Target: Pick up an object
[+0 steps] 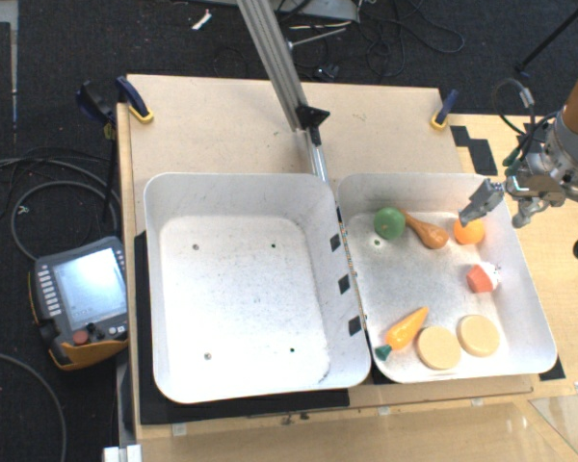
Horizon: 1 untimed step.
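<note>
A: So, going from the left, what lies on the bench?

B: First comes the left bin, a shallow white tray with a few dark specks on its floor. Just beside it, edges touching, sits the right bin, and that one carries all the objects.

A: And inside that right bin?

B: Nearest the dividing edge, toward the back, rests a green ball. Just to its right lies a brown pear-shaped piece, its narrow end pointing at the ball. Toward the front there is an orange carrot with a green tip, lying at a slant. Beside it sit two pale yellow discs, the second disc touching the first. Above them, near the right wall, lies a small red and white piece.

A: Where is the end effector in all this?

B: It hangs over the far right corner of the right bin, reaching in from the right. Its two fingers stand apart at a moderate spread, with nothing between them.

A: And the nearest thing to it?

B: A small orange fruit. It lies on the bin floor just below and a little left of the nearer finger, whose tip appears to reach its top edge. I cannot tell whether they truly touch. The fruit is beside that finger, not between the two.
</note>
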Each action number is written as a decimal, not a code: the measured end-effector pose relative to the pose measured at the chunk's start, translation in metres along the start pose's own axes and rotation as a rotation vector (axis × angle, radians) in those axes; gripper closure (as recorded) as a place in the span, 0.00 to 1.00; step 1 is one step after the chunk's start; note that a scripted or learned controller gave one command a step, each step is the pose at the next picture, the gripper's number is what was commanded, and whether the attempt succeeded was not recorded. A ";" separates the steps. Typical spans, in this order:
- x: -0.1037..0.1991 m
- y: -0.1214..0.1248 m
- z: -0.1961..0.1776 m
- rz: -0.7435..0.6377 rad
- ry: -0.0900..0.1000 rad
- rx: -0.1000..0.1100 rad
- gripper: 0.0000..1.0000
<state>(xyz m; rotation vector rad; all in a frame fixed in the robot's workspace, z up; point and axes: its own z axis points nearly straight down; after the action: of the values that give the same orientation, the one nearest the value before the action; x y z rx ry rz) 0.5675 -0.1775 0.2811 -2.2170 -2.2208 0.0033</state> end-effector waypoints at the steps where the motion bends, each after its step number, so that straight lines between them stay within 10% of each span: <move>1: 0.000 0.001 -0.002 0.000 -0.001 -0.004 0.00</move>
<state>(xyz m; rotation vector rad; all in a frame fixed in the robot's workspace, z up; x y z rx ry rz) 0.5682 -0.1775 0.2830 -2.2189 -2.2236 0.0007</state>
